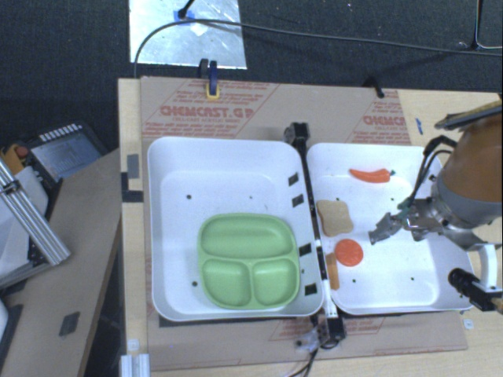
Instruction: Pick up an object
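Pincer (383, 230) is hanging low inside the right bin (424, 293), nothing between its fingers; spread or pressed together, cannot tell. Candidates are lying close for a short reach: tan slice (335, 217) just left, orange disc (349, 252) below-left, carrot-like piece (370, 175) above.

Brown board (236, 104) under bins — red print "CHEMCAST GP" legible at upper left, above left bin. Same red print repeats at upper right of board, near 490,185 region — partly cut off, letters blurred, reads roughly "CHEMC…". Fainter red lettering along board's front edge, unreadable. No other legible text.
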